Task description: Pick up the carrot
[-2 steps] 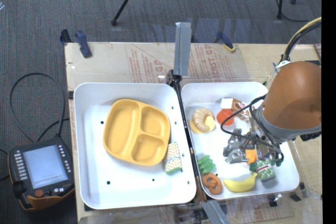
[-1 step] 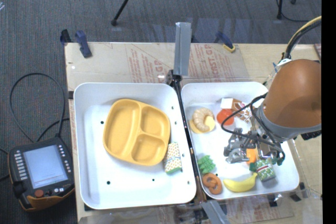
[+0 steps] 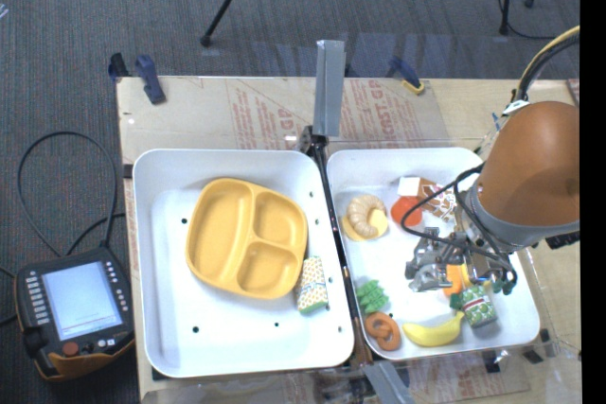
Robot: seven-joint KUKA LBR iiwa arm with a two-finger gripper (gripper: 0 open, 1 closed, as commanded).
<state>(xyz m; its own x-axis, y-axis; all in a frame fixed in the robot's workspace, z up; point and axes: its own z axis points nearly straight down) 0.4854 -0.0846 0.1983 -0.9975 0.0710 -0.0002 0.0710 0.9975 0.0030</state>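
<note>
The carrot (image 3: 456,280) is a small orange piece in the right bin (image 3: 355,167), partly hidden by the arm's cables. My gripper (image 3: 429,268) hangs low over the bin's middle, just left of the carrot and very close to it. The view does not tell whether it touches the carrot. The arm's big orange-brown wrist (image 3: 530,175) looms above and to the right, covering part of the bin.
Around the gripper lie a croissant (image 3: 365,216), a red piece (image 3: 407,210), a white cube (image 3: 409,186), broccoli (image 3: 372,295), a pretzel (image 3: 383,329), a banana (image 3: 434,332) and a green can (image 3: 478,307). The left bin (image 3: 156,317) holds a yellow divided plate (image 3: 248,237) and a small packet (image 3: 312,284).
</note>
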